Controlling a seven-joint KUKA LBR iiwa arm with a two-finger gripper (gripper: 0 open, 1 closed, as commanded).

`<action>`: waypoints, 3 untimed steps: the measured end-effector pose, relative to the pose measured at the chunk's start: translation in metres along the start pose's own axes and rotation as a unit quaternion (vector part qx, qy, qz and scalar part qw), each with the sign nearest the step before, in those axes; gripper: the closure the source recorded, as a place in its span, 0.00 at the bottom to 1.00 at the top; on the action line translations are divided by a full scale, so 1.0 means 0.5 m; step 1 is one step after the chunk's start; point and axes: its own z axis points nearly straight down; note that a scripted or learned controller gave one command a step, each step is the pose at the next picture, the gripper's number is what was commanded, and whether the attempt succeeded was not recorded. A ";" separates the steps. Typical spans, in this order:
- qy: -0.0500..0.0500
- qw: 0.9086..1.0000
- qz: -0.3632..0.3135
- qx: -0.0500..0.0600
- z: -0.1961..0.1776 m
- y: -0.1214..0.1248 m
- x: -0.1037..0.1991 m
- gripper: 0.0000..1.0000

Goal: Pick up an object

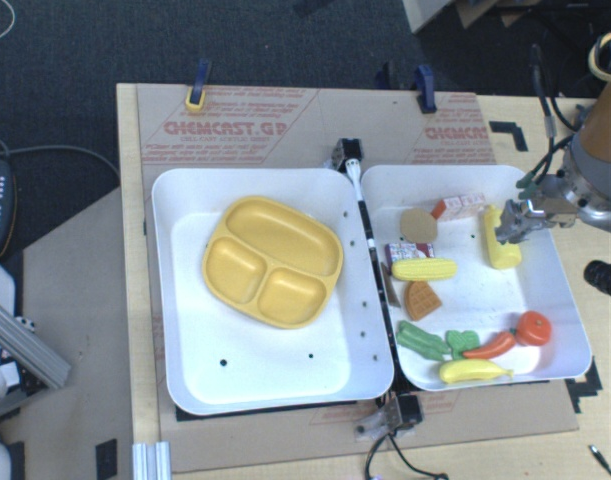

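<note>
- We log the gripper (512, 226) low over the right bin (560, 303), at its right-hand side, directly above a yellow block-like toy (504, 248).
- Whether it is spread or pressed together we cannot tell; dark metal and cable hide the tips, and nothing is visibly clamped there.
- The yellow toy lies on the bin floor near the right wall, upper half of the bin; its top end is covered by the gripper body.
- Just left of it, toward the back wall, we note a small red-and-white packet (459, 205) and beside that a round tan disc (419, 226).
- Further left, near the divide between the bins: a corn cob (423, 269) lying crosswise over a dark red wrapper (398, 258), with a brown waffle-textured wedge (421, 299) just below.
- Along the front edge we see a cluster: green pea pod (422, 341), green leafy piece (461, 341), red chilli (492, 346), tomato (534, 328), and a banana (472, 371) closest to the rim. Chilli and tomato touch.
- The left bin (185, 308) holds a yellow three-compartment plate (273, 260), tilted diagonally, roughly central.
- Both bins sit on a cardboard sheet (285, 123), held at the back by a yellow clamp (196, 92) and a blue clamp (424, 87).
- The grey arm (597, 158) enters from the right.
</note>
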 end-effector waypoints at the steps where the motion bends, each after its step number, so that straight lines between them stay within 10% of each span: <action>1: 0.000 1.000 0.000 0.001 0.025 0.044 0.098 1.00; 3: 0.000 1.000 0.001 0.001 0.023 0.150 0.284 1.00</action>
